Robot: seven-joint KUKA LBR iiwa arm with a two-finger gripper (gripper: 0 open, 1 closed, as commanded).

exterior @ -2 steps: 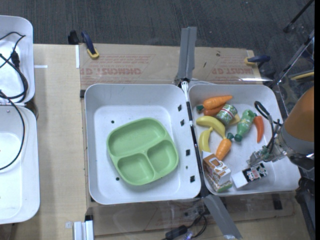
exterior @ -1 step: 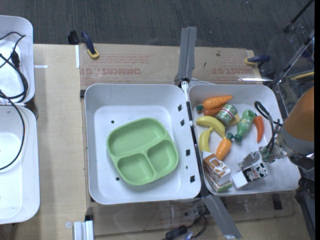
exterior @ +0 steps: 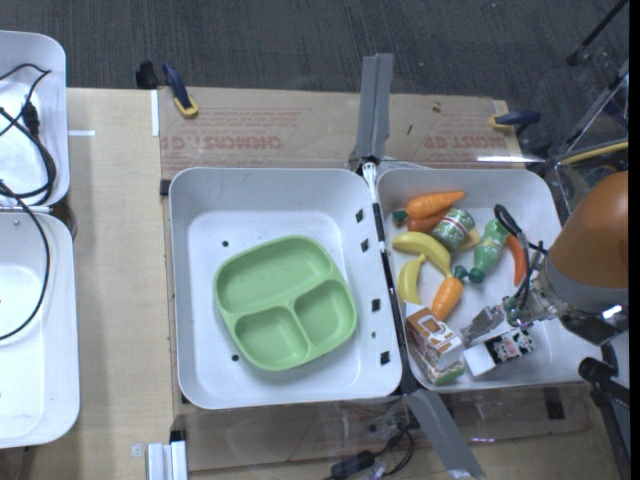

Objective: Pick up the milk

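Observation:
The milk [exterior: 503, 351] is a small white carton with black patches, lying on its side near the front of the right bin [exterior: 545, 190]. My gripper [exterior: 490, 322] hangs low over the bin, just above and behind the milk, between it and a brown-and-white carton [exterior: 433, 340]. The arm's orange band [exterior: 598, 236] fills the bin's right side and hides part of the floor there. Nothing is visibly lifted off the bin floor.
The right bin also holds two carrots [exterior: 433, 204] [exterior: 446, 295], two bananas [exterior: 422, 247], a green can [exterior: 453, 227], a green bottle [exterior: 487, 249] and a red pepper [exterior: 518, 258]. The left bin [exterior: 195, 268] holds a green divided plate [exterior: 286, 302].

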